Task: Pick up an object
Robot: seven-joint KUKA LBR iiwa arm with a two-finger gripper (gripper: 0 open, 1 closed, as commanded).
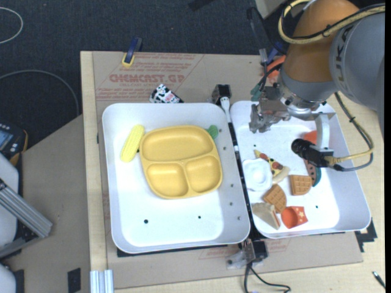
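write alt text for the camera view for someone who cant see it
A grey and orange robot arm reaches from the right, its hand low over the far end of the right white bin, which holds toy food including a pizza slice and waffles. The left white bin holds a yellow divided plate with a toy corn cob beside it.

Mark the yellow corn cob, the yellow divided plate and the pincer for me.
Yellow toy corn cob [131, 143], camera view, middle of the cob.
Yellow plastic three-compartment plate [178, 142], camera view, floor of its large compartment.
Pincer [261, 120], camera view, between its fingertips.
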